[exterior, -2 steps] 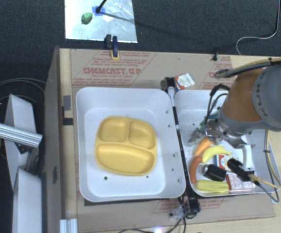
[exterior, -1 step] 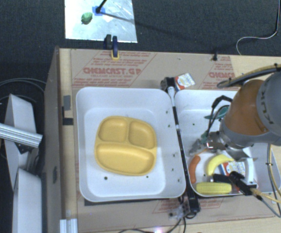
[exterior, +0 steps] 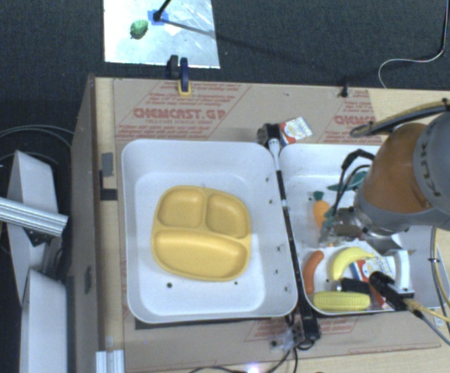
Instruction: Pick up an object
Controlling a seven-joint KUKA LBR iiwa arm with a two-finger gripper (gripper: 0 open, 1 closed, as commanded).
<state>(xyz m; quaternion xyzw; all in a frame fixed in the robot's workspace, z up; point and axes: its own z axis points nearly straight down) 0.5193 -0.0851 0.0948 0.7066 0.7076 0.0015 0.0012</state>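
Observation:
The grey arm with its orange band (exterior: 395, 177) reaches over the right bin (exterior: 310, 158) from the right. Its gripper (exterior: 343, 225) hangs low inside that bin, just above a yellow banana (exterior: 349, 259). Near it lie an orange carrot (exterior: 320, 208), a red sausage (exterior: 312, 269), an ear of yellow corn (exterior: 341, 301) and a dark tool-like piece (exterior: 384, 284). The wrist hides the fingertips, and nothing shows between them.
The left bin (exterior: 143, 177) holds a yellow divided plate (exterior: 202, 231). A central divider (exterior: 284, 208) separates the bins. A cardboard sheet (exterior: 186, 107) lies under both. A small carton (exterior: 293, 130) sits behind the right bin. Cables run along the right bin's edge.

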